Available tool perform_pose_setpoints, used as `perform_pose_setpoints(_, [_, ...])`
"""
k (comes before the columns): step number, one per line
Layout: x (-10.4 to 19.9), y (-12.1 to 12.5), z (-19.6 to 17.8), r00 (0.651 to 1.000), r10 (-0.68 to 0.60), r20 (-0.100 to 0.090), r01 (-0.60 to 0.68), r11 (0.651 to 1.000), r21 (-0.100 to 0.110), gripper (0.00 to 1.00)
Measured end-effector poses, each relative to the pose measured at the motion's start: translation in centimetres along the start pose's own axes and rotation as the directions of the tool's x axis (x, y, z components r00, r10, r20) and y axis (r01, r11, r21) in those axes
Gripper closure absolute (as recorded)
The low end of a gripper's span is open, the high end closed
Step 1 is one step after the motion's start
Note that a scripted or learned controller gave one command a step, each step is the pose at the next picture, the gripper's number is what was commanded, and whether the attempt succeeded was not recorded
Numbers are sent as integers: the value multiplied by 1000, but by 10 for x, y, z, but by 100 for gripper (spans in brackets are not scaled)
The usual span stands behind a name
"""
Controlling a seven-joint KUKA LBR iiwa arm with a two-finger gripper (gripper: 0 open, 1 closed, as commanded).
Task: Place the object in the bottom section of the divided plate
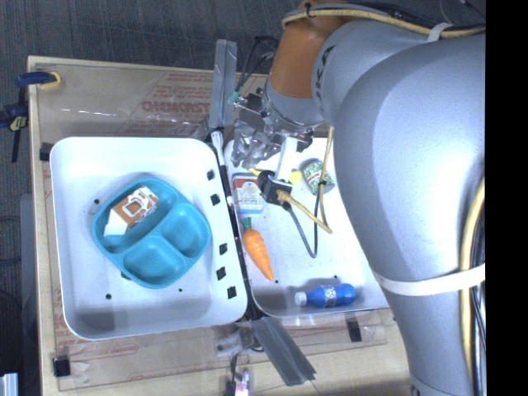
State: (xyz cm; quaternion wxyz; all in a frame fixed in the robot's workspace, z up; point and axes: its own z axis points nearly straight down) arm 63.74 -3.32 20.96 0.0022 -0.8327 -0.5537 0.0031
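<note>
A blue divided plate [183, 234] lies in the left bin [91, 320]. Its upper-left section holds a brown and white packet [134, 208]; the other two sections show bare blue. My gripper [247, 150] hangs low over the top left corner of the right bin [363, 271], just right of the wall between the bins. Directly below it lies a small red and white bottle [247, 196]. An orange carrot [259, 253] lies further down along the same wall. The arm's grey body covers much of the right bin.
A blue bottle [328, 294] lies on its side near the right bin's front edge. A green and white round tub [314, 174] sits beside the arm. A cable with a yellow stick [305, 213] dangles from the wrist over the right bin.
</note>
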Motion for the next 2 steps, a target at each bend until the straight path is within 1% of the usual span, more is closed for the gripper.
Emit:
perform_pose_setpoints(1, [-14, 27, 8, 990, 138, 0, -138, 990, -1, 100])
perform_pose_setpoints(2, [-41, 38, -40, 568, 823, 0, -823, 568, -1, 100])
